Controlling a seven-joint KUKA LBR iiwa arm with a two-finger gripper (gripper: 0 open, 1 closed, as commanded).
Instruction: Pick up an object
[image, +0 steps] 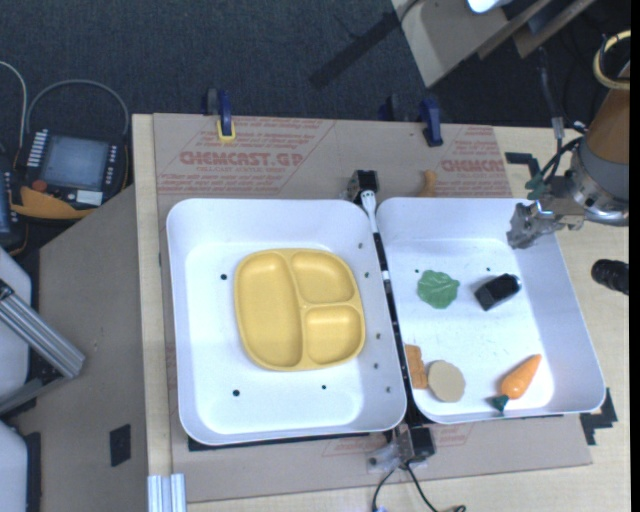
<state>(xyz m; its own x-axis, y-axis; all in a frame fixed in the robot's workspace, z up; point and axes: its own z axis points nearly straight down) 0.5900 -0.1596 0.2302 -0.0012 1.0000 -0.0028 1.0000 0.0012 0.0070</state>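
Nearest, a carrot (520, 377) and biscuit (446, 381) lie at the right bin's (570, 300) six o'clock; the tool (528, 225) hovers at one o'clock, grip state unclear. Descending there risks clipping the rim.

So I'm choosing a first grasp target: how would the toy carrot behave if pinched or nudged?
The toy carrot tapers from a thick orange body to a narrow green tip, so it would probably pivot or roll in an arc when nudged. Its smooth, rounded surface may slip from a pinch near the thin end. It looks like light, rigid plastic.
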